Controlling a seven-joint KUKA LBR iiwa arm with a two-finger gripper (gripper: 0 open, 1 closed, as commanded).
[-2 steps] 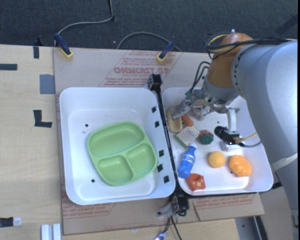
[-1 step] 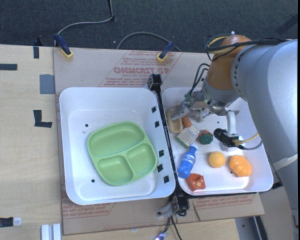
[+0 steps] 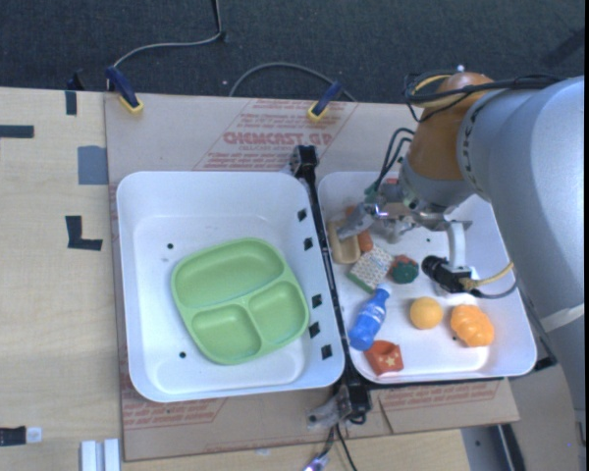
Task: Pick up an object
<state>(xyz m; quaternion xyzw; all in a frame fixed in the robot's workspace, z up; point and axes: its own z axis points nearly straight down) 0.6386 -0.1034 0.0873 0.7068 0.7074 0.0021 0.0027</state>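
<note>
end effector (image 3: 358, 226) sat low in the right bin's (image 3: 506, 366) upper-left corner, just over a tan item (image 3: 346, 249) by the divider. whether its grip was wide or narrow couldn't be told from this angle, and nothing was visibly held.

going left to right: left bin (image 3: 137, 292) carried a green divided plate (image 3: 240, 300), no graspable small object there. the divider between the bins (image 3: 319, 273) ran close beside the end effector, so that was the tight edge. right bin held the candidates: tan item under the tool, a checkered piece (image 3: 370, 266) just below it, a dark green lump (image 3: 403, 271) beside that, a blue bottle (image 3: 369, 319) lying tilted, a red piece (image 3: 384, 357) near the front wall, then a yellow ball (image 3: 425, 313) and an orange object (image 3: 472, 326) further right.

my read: the step in hand was the descent onto the tan item. to do it well, i'd have centred on it before closing, kept off the divider side, and avoided catching the checkered piece, which looked to be touching or nearly so. straight vertical lift afterwards.

open room: little on the left by the divider and the back wall; more toward the bin's middle right, though the arm's own body (image 3: 540, 184) and cables (image 3: 471, 278) crowded that side.
</note>
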